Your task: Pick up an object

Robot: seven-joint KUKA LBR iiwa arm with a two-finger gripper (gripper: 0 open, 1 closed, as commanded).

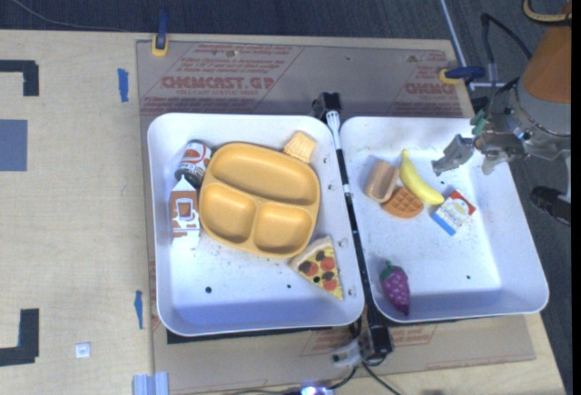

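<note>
The yellow plastic banana (420, 179) lies in my right white bin (508, 280), near its far edge, resting against a round orange waffle-like toy (402, 202), with a tan hot-dog bun toy (379, 177) just to its left. A small white, red and blue carton (452, 212) sits just right of the waffle, and a purple toy grape bunch (395, 285) lies well apart near the front wall. My jaws (472, 154) hang spread open over the far right part of this bin, gripping nothing. The left white bin (168, 293) bears a large yellow three-compartment tray (258, 198), a pizza slice toy (320, 267) at its front corner, a tan cracker-like piece (300, 146) and a red-and-white can (192, 162).
</note>
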